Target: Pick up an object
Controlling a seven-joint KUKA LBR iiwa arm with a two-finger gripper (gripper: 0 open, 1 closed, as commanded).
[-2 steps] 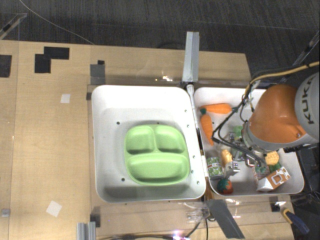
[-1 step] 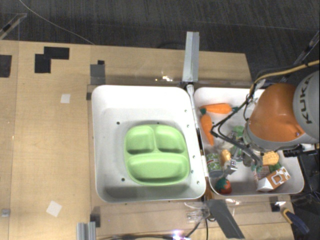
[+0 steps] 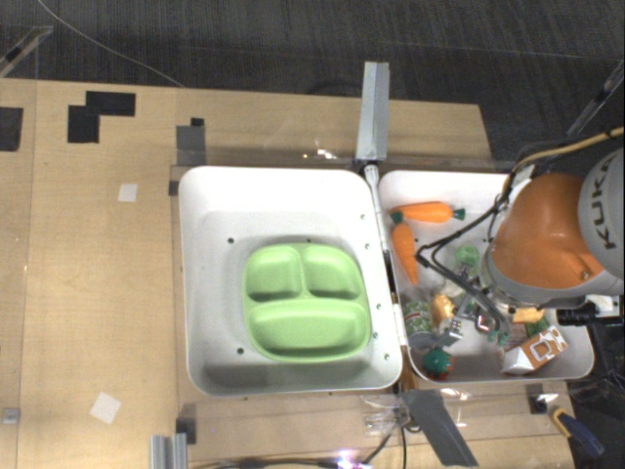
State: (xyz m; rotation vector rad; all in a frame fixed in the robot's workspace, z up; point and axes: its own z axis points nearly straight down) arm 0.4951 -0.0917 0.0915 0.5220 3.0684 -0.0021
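Your gripper (image 3: 467, 313) hangs over the crowded right bin (image 3: 576, 364), jaw state impossible to tell; packed toys beside the carrot (image 3: 404, 252) risk a glancing miss

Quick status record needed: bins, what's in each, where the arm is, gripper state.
left bin: holds a green divided tray
right bin: two carrots, a small carton, a dark green round item, other small items
arm: reaches over the right bin from the right
gripper: low among the clutter; finger state cannot be judged
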